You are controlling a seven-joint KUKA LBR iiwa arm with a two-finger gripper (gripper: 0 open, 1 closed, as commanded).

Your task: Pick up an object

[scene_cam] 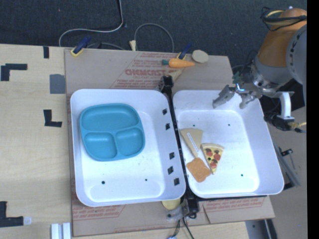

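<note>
Blue divided plate (112, 132): smooth plastic, soft sheen; two white bins (124, 185): glossy moulded plastic; surface (30, 148): pale wood-grain laminate, matt, overlaid by printed brown cardboard sheet (144, 71); pincer (234, 97): bare grey metal; pizza slice (212, 156): matt toy plastic.

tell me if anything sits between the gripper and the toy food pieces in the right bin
Nothing visible does. The gripper hovers over the right bin's far edge, and only bare white floor lies between it and the pizza slice, cheese wedge and cracker.
</note>
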